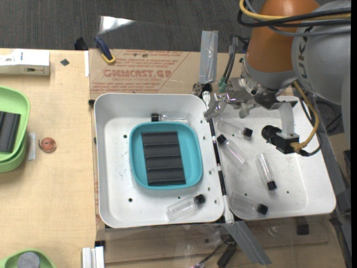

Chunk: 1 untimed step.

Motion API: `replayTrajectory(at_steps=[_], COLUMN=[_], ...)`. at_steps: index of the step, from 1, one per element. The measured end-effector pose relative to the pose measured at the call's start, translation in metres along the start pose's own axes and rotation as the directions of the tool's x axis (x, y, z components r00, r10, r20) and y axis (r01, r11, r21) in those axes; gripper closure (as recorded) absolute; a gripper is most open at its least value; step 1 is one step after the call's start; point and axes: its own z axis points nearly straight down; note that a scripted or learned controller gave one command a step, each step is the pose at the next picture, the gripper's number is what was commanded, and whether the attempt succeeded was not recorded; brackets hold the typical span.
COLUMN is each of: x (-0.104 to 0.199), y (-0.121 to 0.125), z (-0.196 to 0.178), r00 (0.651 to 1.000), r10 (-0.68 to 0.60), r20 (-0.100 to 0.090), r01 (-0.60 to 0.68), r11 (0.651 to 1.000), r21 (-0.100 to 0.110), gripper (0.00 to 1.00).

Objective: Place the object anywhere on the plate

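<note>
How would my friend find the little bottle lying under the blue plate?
Look in the left white bin, where the teal plate sits. Just below the plate's bottom right corner lies a clear vial with a black cap. The vial above the plate is half tucked against the bin's top wall.

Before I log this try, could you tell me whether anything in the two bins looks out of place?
Two clear vials lie in the left bin off the teal plate: one vial on its side near the front wall, another against the back wall. The plate carries a black ridged block, no vial.
</note>
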Motion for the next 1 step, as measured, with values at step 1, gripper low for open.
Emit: replayTrajectory(at_steps=[1], x=[0.0491], y=[-0.0086], z=[0.0601], r00=[1.000], r10=[0.008], r20=[-0.001], r01=[-0.008], r11=[1.000], r21=[0.002], gripper=[0.00])
